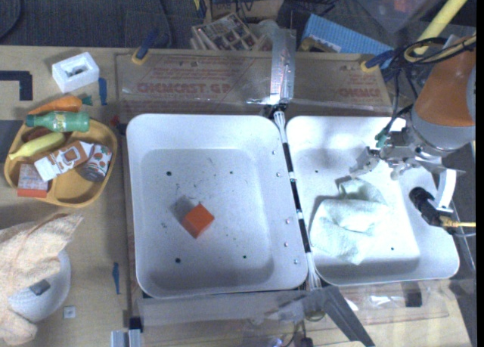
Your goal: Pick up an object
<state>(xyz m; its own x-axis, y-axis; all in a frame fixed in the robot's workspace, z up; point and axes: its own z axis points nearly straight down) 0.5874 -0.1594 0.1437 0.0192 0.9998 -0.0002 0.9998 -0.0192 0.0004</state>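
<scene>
An orange cube (199,219) lies in the left bin (151,141), a little left of its middle. A crumpled white cloth (346,221) lies in the right bin (318,137), toward its front left. My gripper (364,162) hangs over the right bin, just above the cloth's far edge. The grey arm with its orange band (446,100) reaches in from the right. Nothing is seen held in the gripper.
A yellow bowl (76,196) with a green bottle, a banana and small packets sits left of the bins. A white box (76,72) and a beige cloth (34,251) lie on the bench at the left. Cables and a black part (425,206) hang over the right bin's right side.
</scene>
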